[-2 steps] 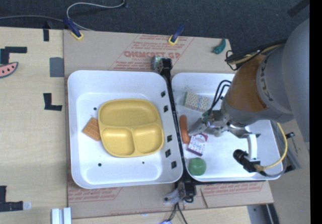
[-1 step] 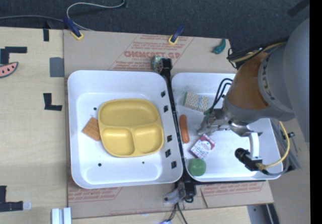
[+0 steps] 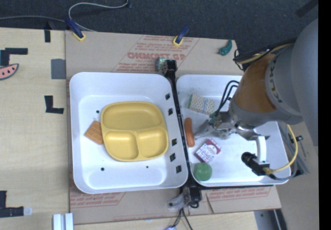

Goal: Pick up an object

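2 white bins side by side, split by black divider (image 3: 176, 120); left bin (image 3: 83, 172), right bin (image 3: 232, 178).

Nearest camera, right of divider: 1 green ball (image 3: 202, 171) close against it at the right bin's front edge. Just behind the ball: 1 red packet (image 3: 208, 150), slightly further from divider.

Next back: 1 orange stick (image 3: 189, 132) lying along the divider, almost touching it on the right side. Left of divider at the same depth: 1 yellow sectioned plate (image 3: 134, 129) with 3 compartments, nothing in them; 1 tan wedge (image 3: 94, 132) tucked at the plate's far-left edge, well apart from divider.

Gripper (image 3: 213, 122) low in right bin, right of divider, between orange stick and red packet, near both. Open or closed: cannot tell, too blurred. Nothing visibly held. 1 grey arm (image 3: 269, 94) with orange band behind it, further from divider.

Further back: 1 pale patterned pad (image 3: 201, 103), right of divider, just behind gripper.

Farthest: 2 yellow clips (image 3: 77, 31) on cardboard, 1 teal item (image 3: 225, 47).

Step, judged: descent/approach for a grasp, nothing lifted yet. Likely targets: orange stick or red packet. Next move probably calls for closing on 1 item, then a straight lift clear of the divider. Risk: a miss or a nudge of a neighbour.
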You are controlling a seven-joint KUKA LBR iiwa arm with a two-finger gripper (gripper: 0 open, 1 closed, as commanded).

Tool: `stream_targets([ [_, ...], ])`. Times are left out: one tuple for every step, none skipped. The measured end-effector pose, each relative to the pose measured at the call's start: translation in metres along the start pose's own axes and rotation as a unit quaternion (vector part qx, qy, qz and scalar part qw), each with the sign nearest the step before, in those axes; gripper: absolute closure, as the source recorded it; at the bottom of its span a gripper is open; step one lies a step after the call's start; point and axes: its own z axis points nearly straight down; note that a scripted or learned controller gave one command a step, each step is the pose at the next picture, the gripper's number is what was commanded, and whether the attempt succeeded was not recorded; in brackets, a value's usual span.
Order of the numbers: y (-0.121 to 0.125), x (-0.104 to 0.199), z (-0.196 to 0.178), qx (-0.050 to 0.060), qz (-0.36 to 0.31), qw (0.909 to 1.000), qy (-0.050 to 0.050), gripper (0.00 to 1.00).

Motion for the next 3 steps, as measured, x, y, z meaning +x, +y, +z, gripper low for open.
stream_targets([
  [0.0816,-0.0055,0.0104,0.001,-0.001,1.0000,0.001,0.00],
  [0.0813,-0.0060,0.0008,0.001,-0.002,1.0000,0.000,1.00],
  [0.0812,-0.0062,0.0009,0.001,-0.001,1.0000,0.000,0.00],
])
